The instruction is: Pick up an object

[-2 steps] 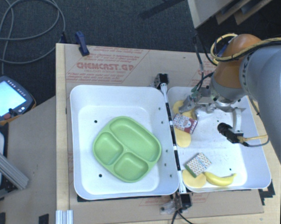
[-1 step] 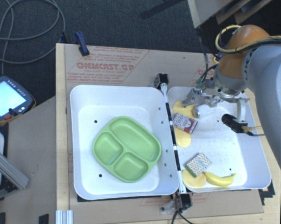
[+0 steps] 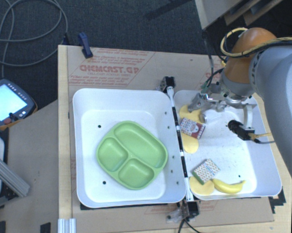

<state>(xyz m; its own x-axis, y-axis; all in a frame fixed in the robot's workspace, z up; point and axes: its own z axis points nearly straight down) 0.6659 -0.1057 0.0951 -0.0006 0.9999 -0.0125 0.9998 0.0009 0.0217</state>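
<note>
My gripper (image 3: 208, 104) hangs low over the far left part of the right bin (image 3: 260, 164), under the orange band of the arm. Just to its left lies a pale yellow piece (image 3: 186, 112). A small red and white packet (image 3: 192, 128) sits a little nearer the front, beside the bin's left wall, with another yellow piece (image 3: 190, 145) below it. At the front of the bin lie a multicoloured small box (image 3: 206, 170), a yellow banana (image 3: 229, 186) and a yellow disc (image 3: 201, 187). Nothing is visibly held.
The left bin (image 3: 88, 111) holds a green divided plate (image 3: 131, 154). A ridge where the two bins meet (image 3: 178, 134) runs close to the packet. A blue clamp (image 3: 85, 45) sits at the bench's far left corner.
</note>
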